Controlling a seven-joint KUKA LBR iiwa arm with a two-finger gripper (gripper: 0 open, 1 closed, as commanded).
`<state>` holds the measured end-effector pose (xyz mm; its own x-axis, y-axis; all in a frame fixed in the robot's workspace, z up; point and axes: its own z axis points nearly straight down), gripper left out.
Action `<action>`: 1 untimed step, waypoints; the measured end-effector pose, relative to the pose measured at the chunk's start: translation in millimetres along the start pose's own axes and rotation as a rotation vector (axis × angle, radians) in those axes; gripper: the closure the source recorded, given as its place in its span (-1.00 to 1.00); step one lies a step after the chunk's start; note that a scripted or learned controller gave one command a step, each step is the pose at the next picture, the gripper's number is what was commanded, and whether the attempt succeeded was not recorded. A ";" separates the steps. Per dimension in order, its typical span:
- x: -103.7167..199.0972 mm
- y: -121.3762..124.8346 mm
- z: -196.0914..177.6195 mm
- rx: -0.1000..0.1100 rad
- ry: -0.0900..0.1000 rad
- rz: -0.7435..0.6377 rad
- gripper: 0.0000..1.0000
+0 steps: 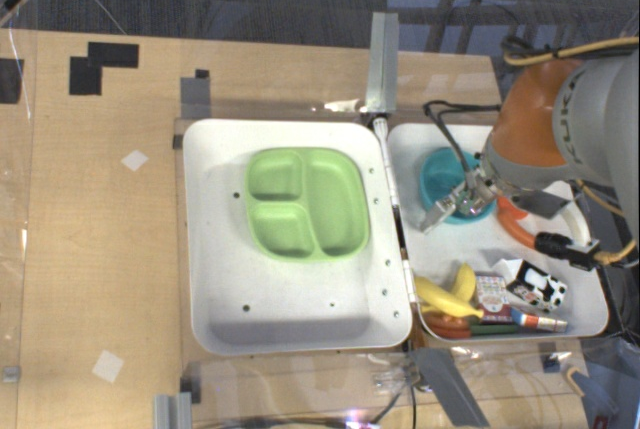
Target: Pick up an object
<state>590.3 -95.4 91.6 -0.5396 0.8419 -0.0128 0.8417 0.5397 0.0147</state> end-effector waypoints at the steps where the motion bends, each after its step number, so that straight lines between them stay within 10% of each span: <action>1: -54.9 16.6 1.6 0.001 0.008 -0.015 -1.00</action>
<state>633.9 -132.6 90.9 -0.5524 0.8336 -0.0052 0.8335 0.5524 0.0130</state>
